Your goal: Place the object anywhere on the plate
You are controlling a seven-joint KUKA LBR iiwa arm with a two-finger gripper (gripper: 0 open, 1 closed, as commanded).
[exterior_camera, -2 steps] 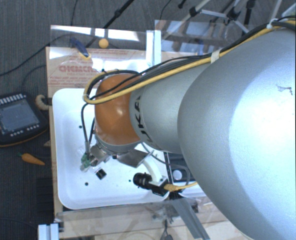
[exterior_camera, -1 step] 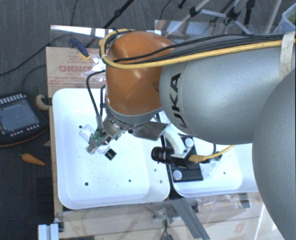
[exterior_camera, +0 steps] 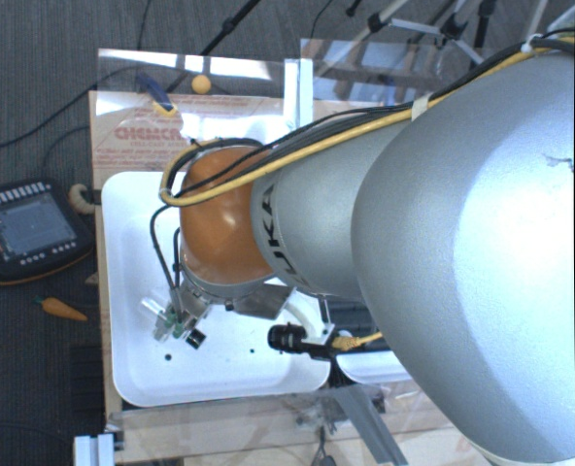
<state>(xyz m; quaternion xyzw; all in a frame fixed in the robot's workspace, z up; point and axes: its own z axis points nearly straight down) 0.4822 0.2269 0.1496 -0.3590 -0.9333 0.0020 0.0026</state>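
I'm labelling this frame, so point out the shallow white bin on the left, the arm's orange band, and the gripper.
Shallow white bin (exterior_camera: 132,357): camera view, bare floor near its lower-left corner.
Orange band (exterior_camera: 219,216): camera view, middle of its rounded surface.
Gripper (exterior_camera: 171,326): camera view, its tip, low over the bin floor.

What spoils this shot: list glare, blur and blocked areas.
Camera view: the arm looms huge and soft-focused, blocking most of both bins; glare streaks the clear panel behind the left bin; the gripper is small and blurred, its state unreadable.
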